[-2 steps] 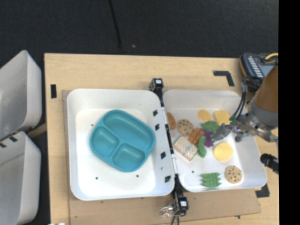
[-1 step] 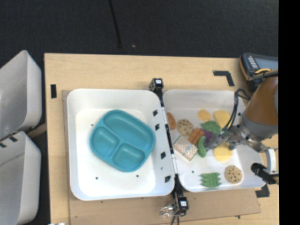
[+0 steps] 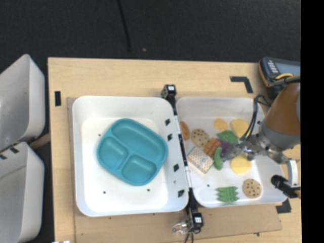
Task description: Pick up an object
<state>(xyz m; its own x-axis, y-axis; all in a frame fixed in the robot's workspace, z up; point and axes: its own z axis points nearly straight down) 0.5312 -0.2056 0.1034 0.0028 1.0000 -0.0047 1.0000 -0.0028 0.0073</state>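
Small plastic toy foods point(image 3: 218, 156), cookies, yellow pieces, green leaves, scattered in right white bin point(image 3: 212, 103). Gripper point(image 3: 238, 150) low among central cluster, likely seeking grasp; jaw state unclear. Blue divided tray point(image 3: 132, 151) in left bin point(image 3: 81, 151).

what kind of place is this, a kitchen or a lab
Most likely a robot lab test bench, not a kitchen: two white bins sit on a plywood bench, toy food such as a cookie fills one, and a robot arm reaches in.
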